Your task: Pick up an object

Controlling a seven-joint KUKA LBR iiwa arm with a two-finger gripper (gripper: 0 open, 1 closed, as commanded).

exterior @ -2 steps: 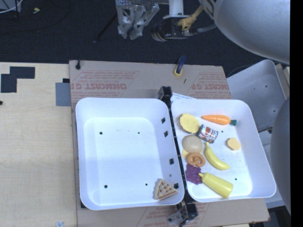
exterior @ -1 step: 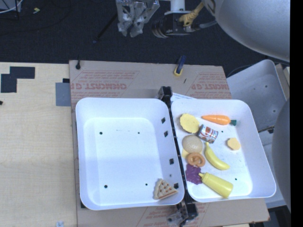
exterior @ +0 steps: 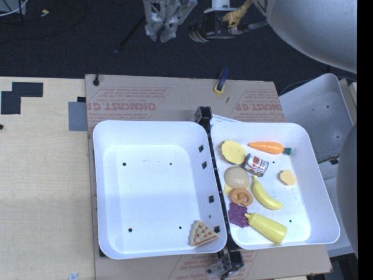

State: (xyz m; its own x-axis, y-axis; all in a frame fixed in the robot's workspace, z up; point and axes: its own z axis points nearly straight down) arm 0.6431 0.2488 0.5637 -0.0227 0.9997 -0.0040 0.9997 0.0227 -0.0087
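1. Waffle point(exterior: 202, 234) in left bin point(exterior: 111, 156), well apart from the gripper
2. Mustard bottle point(exterior: 267, 227), banana point(exterior: 266, 195), can point(exterior: 255, 165), carrot point(exterior: 266, 147) in right bin point(exterior: 317, 214), all well short of gripper
3. Gripper point(exterior: 168, 22) beyond both bins, above dark floor; released or clenched, cannot tell

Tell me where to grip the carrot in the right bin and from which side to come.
Grip the carrot across the thick orange middle, coming straight down from above. It lies flat and roughly level across the view, green stub toward the bin wall. The can sits just below its left end, so a grasp closer to the stub end probably leaves more room.
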